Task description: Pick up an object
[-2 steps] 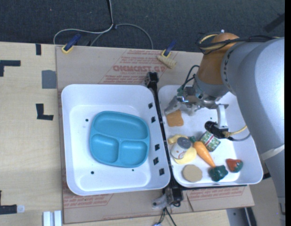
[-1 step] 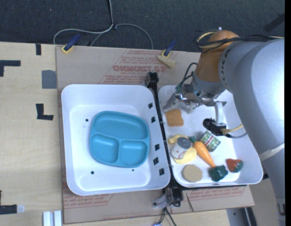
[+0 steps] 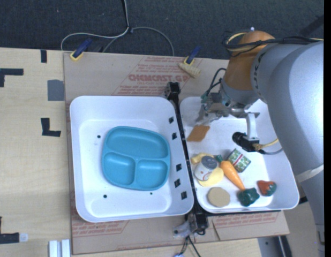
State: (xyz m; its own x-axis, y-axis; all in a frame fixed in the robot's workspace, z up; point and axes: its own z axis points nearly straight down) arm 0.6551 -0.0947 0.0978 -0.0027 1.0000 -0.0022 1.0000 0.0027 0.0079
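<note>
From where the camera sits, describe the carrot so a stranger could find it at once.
Look at the right-hand white bin, the one crowded with small items, not the left bin holding the blue tray. In its lower half the carrot lies slanted. It is the bright orange tapered piece, longer than the round tan disc beside it.

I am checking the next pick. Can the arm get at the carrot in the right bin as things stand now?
Probably yes. The carrot lies uncovered on the floor of the right bin, with the gripper over the bin's far end. A green packet and round piece lie close beside it.
</note>
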